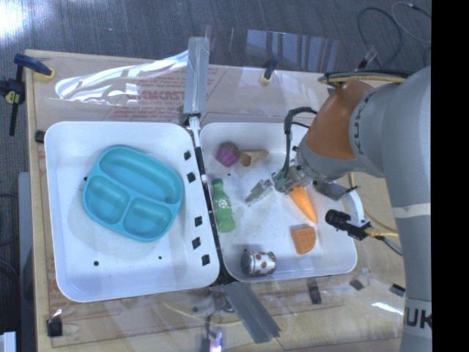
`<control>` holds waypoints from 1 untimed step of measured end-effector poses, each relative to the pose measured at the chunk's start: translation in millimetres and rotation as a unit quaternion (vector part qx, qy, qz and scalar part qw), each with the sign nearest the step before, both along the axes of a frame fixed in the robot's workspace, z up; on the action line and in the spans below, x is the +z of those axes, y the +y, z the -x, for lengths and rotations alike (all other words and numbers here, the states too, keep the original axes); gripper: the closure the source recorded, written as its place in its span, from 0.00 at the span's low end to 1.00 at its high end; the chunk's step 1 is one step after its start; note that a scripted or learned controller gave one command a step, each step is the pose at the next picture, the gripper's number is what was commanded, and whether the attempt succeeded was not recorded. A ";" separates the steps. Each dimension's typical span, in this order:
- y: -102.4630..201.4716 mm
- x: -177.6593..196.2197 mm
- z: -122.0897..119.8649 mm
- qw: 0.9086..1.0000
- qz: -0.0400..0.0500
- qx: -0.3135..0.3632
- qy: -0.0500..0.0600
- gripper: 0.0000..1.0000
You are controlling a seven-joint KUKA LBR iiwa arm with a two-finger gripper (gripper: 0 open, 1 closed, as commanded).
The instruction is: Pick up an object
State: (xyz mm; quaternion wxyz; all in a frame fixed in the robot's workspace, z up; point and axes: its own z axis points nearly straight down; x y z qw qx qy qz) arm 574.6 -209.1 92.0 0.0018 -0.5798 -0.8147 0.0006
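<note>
- Hovering low in the right bin, my pincer looks slightly parted and holds nothing.
- Closest target: the green bottle, lying just beside it along the bin's left wall.
- The orange carrot sits under my wrist, harder to reach.
- I should straddle the bottle across its narrow width, then close.

The left bin holds a divided tray near its middle. In the right bin, a bottle lies along the left wall and a can by the front edge. An ice-cream cone rests near the back edge, a carrot and a bread slice toward the right side, the slice nearer the front.
</note>
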 end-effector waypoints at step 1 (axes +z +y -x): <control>0.7 10.3 -0.8 1.000 0.000 0.002 0.000 1.00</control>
